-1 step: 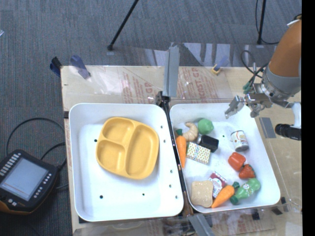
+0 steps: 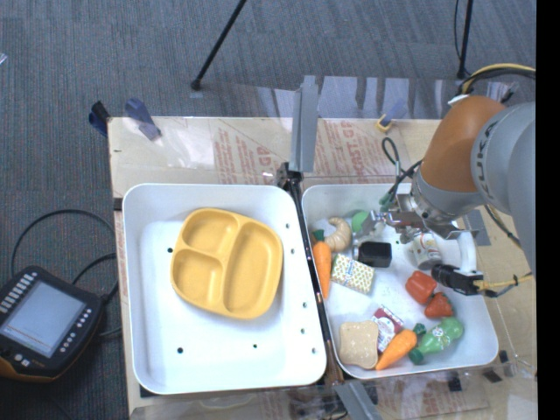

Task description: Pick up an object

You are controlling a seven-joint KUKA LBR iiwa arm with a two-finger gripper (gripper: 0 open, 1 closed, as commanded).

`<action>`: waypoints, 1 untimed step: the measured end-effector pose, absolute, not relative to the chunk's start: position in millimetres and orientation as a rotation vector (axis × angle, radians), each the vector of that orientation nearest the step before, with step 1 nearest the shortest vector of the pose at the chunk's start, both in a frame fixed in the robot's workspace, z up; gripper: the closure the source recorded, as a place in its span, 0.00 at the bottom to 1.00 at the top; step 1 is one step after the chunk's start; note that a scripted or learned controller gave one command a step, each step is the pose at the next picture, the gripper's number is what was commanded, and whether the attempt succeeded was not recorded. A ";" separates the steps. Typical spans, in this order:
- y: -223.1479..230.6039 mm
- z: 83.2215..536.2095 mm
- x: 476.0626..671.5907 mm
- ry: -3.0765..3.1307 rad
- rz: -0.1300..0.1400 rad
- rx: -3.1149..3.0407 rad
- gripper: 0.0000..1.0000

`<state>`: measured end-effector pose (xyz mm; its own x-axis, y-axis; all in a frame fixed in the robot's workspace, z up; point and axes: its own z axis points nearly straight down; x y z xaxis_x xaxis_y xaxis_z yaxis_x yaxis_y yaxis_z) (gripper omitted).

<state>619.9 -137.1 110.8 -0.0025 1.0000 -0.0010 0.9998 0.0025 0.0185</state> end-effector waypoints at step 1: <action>-102.7 87.4 598.0 2.162 -0.001 2.285 0.00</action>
